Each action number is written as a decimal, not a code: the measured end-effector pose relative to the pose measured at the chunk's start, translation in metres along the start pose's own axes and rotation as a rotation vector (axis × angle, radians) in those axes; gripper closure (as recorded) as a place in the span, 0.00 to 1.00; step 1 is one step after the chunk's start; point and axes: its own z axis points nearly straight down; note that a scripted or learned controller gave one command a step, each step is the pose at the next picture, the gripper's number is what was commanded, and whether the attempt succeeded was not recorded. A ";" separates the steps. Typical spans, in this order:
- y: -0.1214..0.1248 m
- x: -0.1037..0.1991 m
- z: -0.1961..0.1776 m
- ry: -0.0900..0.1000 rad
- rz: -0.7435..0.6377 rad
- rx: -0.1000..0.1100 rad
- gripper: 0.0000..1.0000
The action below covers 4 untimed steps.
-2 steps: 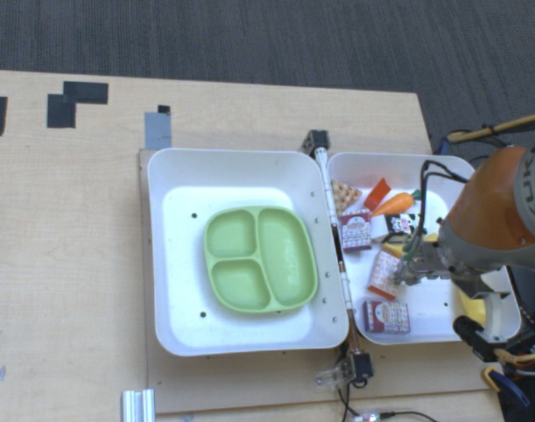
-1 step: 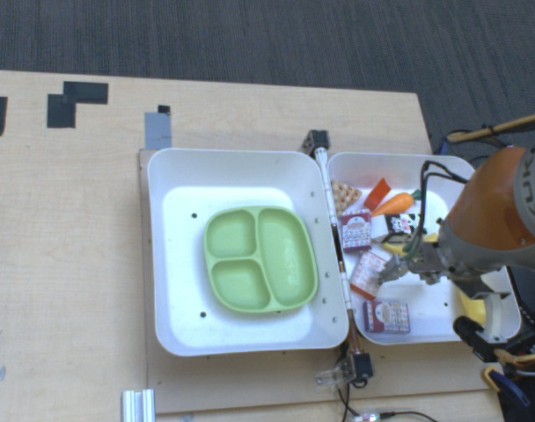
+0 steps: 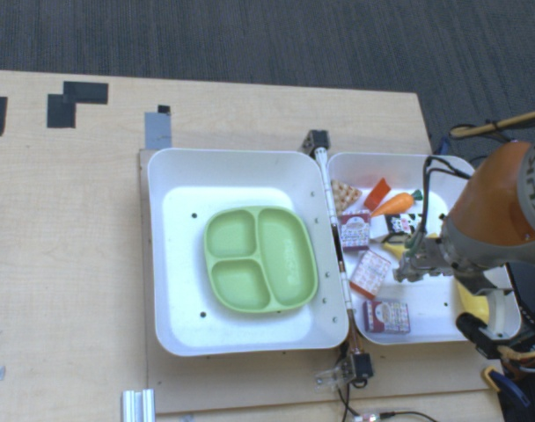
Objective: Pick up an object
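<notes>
Arm's (image 3: 501, 209) down in the right bin (image 3: 443, 323), over the pile near its middle: carrot (image 3: 392, 205), cartons (image 3: 370, 273). Jaws, can't tell from here. Green tray (image 3: 260, 259) sits in the left bin (image 3: 175, 236).

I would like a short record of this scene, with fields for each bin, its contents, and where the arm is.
left bin: holds a green divided plate, lying flat, three compartments
right bin: holds several small things in its left half
contents of right bin: a toy carrot, a waffle-patterned piece, small printed cartons, other pieces too small to name
arm: over the right bin, reaching in from the right
tool: low among the small things; grip state cannot be told
</notes>
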 end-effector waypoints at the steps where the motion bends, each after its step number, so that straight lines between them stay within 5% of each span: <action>1: 0.000 0.000 0.000 0.000 0.000 0.000 0.00; 2: -0.002 0.018 0.027 -0.006 0.003 0.000 0.00; 3: 0.001 0.021 0.015 0.001 0.000 -0.005 1.00; 4: 0.001 0.020 0.015 0.000 0.000 -0.005 0.00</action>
